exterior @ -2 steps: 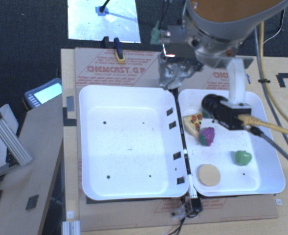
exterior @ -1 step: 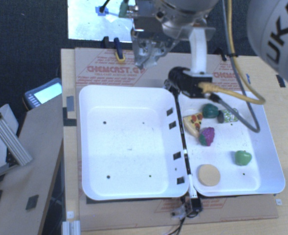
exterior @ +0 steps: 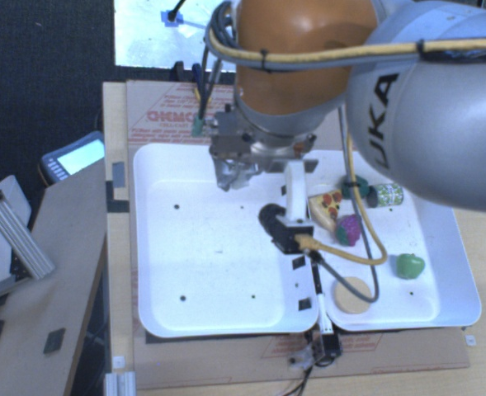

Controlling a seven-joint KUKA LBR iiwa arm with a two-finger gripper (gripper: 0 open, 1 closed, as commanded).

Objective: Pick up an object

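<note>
Over the far edge of the left bin (exterior: 193, 246), close to the divide between the two bins, hangs the gripper (exterior: 233, 176). It points down from under the orange band (exterior: 300, 31) of the grey arm (exterior: 441, 97). The arm comes in from the right and covers the far part of the right bin (exterior: 450, 291).

Gripper opening: cannot tell, as the tip is seen from above and is blurred. Whether it has hold of anything: cannot tell either.

All objects to pick lie in the right bin, right of the gripper and nearer than it:
- The pizza slice toy (exterior: 327, 207) lies flat, just right of the divide, in the far-left part of the bin.
- The purple cluster (exterior: 348, 230) is just beside the pizza slice on its near-right side; cannot tell if they touch.
- The green-and-white can (exterior: 386, 195) lies on its side, further right and slightly farther back.
- The small dark green item (exterior: 355, 186) is just left of the can, partly hidden and of unclear shape.
- The green round fruit (exterior: 409, 265) sits toward the right, well apart from the purple cluster.
- The tan disc (exterior: 352, 294) lies flat in the near-left corner, near the rim.

Both bins sit on a cardboard sheet (exterior: 168, 118) with red print.
</note>
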